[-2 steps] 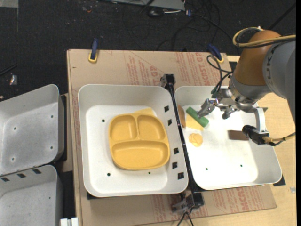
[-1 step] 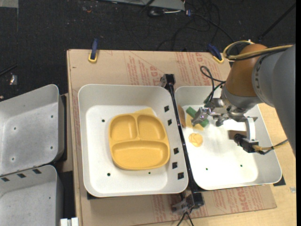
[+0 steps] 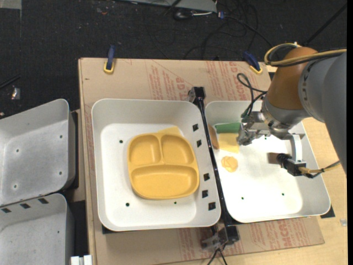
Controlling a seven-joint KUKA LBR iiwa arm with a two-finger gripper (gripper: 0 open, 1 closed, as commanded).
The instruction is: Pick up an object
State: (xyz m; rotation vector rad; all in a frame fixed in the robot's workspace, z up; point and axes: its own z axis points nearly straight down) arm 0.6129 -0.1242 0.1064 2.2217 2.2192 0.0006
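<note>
two shallow white bins are seen side by side on a brown board at the middle of the frame. the left bin [image 3: 105,148] is occupied by a yellow divided tray [image 3: 163,166], laid flat near its centre, with three compartments facing up. in the right bin [image 3: 276,203], toward its upper left corner, a green block [image 3: 226,127] is seen beside the dividing wall, and just below it a pale yellow piece [image 3: 229,144] is laid. a small round yellow object [image 3: 229,163] is found a little lower, apart from the others, on the bin floor. the grey arm with its orange band [image 3: 287,87] is extended in from the right of the frame, and the gripper [image 3: 249,130] is lowered over the upper left part of the right bin, just beside the green block. whether its fingers are released or clenched cannot be told, and nothing is seen grasped between them. two clamps are fixed at the upper edge of the board.
</note>
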